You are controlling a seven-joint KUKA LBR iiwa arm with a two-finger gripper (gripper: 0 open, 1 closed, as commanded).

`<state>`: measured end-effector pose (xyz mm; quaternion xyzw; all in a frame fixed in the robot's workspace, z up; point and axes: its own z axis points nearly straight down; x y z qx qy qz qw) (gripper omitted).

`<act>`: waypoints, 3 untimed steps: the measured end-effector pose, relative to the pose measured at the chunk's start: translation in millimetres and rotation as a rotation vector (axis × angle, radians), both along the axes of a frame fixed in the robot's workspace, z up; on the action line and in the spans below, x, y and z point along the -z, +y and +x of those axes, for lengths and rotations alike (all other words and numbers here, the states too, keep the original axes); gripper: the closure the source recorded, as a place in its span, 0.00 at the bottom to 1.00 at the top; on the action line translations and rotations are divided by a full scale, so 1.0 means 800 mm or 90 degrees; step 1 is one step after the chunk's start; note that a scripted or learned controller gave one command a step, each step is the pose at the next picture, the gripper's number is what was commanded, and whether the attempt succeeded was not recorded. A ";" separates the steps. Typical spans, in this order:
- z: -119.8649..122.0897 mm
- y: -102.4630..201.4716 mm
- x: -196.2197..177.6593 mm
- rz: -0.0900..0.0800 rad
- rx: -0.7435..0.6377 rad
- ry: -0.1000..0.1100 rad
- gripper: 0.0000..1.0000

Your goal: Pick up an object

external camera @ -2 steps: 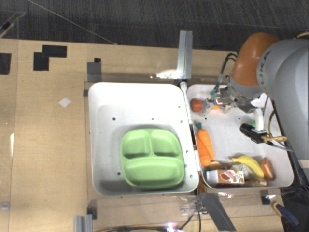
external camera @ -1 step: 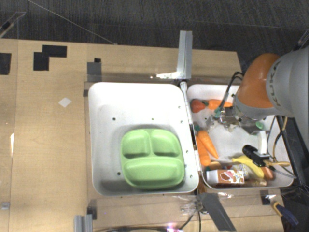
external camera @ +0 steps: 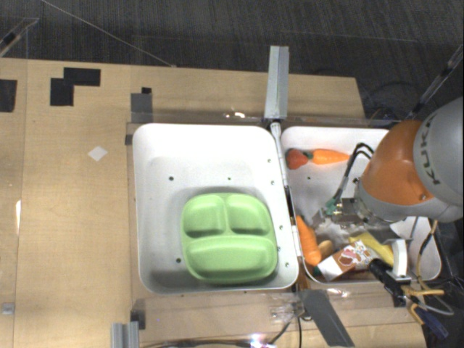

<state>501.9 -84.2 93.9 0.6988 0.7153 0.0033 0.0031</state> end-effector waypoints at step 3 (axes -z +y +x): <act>0.105 -0.152 -0.002 -0.002 -0.021 0.002 0.00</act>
